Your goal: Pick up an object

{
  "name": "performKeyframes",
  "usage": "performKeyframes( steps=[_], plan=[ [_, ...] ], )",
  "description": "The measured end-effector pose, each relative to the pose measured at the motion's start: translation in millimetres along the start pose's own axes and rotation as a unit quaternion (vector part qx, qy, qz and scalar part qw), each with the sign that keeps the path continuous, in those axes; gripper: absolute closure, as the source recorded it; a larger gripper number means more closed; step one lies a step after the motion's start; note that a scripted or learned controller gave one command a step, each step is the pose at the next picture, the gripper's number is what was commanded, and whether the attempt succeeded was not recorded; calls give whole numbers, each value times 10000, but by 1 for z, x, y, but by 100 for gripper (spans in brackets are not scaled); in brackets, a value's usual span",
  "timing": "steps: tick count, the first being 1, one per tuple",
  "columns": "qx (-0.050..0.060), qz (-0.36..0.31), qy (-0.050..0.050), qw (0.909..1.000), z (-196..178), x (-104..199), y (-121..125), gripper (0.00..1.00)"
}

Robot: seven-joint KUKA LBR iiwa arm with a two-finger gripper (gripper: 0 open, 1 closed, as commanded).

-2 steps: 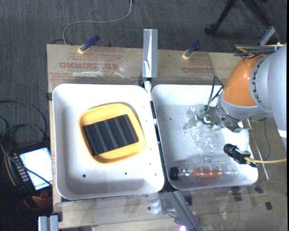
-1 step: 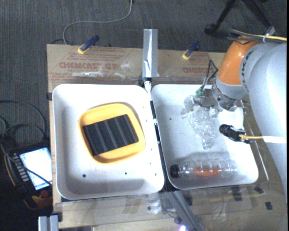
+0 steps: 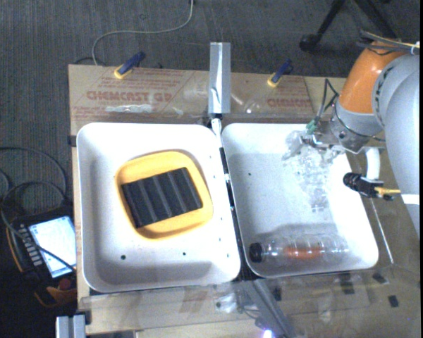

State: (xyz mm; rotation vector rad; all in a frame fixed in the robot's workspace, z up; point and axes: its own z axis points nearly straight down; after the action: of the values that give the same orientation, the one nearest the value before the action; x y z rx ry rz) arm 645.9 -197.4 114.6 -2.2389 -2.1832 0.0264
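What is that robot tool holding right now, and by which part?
It cannot be told. The tool hangs over the right bin, above crinkly clear plastic, and nothing shows between its fingertips.

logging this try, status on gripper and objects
Gripper over right bin, far side. Bottle lying at near wall. Yellow tray in left bin.

Dark grey carpet surrounds the bench; a thin white cable loops across it, and a black office-chair base stands top right.
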Motion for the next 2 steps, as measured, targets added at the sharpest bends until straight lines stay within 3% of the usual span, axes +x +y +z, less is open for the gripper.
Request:
performKeyframes(
  steps=[1, 2],
  plan=[
    [104, -1089, 62, 9940, 24, -14, 16, 0],
    [176, -1089, 62, 9939, 18, -14, 13, 100]
  ],
)
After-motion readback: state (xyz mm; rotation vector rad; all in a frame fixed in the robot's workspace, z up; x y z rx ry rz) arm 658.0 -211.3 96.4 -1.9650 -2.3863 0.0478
